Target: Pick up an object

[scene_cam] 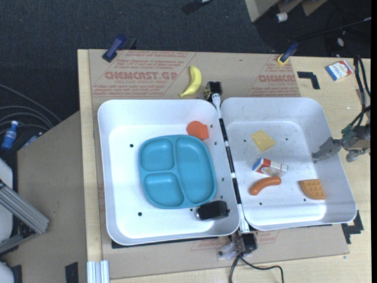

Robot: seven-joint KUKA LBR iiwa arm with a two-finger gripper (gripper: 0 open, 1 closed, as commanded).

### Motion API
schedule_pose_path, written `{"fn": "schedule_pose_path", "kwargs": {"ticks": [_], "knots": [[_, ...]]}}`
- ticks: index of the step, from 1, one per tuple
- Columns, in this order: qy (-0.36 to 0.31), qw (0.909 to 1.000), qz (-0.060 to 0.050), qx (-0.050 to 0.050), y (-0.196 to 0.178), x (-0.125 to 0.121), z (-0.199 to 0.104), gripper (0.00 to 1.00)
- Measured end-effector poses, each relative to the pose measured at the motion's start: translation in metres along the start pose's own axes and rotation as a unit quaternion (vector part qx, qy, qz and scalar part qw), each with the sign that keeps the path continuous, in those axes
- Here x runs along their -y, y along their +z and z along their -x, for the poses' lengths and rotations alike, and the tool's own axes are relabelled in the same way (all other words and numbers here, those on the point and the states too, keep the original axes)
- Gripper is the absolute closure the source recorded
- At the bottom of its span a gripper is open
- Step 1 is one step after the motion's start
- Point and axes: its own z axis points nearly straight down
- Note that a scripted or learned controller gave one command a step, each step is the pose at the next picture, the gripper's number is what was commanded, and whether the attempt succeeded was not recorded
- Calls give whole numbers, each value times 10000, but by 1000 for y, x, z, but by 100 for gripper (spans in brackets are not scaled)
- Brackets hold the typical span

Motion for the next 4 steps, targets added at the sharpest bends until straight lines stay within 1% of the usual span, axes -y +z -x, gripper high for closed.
{"fn": "schedule_pose_path", "kwargs": {"ticks": [1,2,3,4], "knots": [[2,10000,5,3,106,-8,-36,0],[-6,10000,4,-2,126,-74,-60,0],[-12,10000,6,-5,126,-141,-127,0],[-15,10000,14,11,115,-142,-127,100]]}}
